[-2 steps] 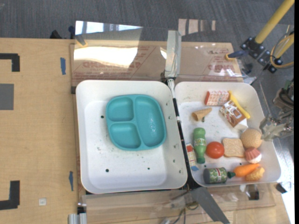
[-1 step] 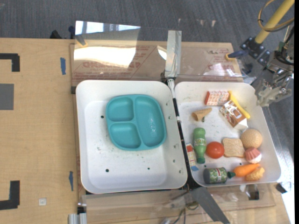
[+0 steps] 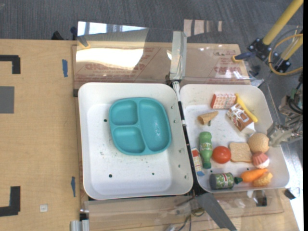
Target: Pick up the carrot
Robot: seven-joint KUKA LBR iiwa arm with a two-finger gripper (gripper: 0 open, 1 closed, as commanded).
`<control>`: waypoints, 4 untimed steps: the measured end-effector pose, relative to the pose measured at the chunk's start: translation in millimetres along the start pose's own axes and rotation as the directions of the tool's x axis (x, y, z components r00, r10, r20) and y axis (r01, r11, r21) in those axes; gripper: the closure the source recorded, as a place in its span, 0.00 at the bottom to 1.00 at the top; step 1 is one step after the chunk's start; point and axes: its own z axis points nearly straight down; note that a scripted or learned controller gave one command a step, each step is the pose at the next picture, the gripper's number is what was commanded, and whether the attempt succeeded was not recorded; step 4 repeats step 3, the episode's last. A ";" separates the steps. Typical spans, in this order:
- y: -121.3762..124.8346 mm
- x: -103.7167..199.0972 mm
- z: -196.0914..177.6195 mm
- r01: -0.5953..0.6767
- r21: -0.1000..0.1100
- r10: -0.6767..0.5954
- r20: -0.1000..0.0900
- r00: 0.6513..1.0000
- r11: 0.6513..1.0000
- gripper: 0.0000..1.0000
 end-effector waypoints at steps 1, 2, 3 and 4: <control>-15.3 -8.0 -60.7 0.128 0.009 -0.128 0.000 0.992 0.992 1.00; 42.4 9.5 11.1 0.041 -0.002 -0.041 0.000 0.999 0.999 1.00; -26.1 -12.9 -83.8 0.109 0.014 -0.109 0.000 0.994 0.994 1.00; -26.1 -12.9 -83.8 0.109 0.014 -0.109 0.000 0.994 0.994 1.00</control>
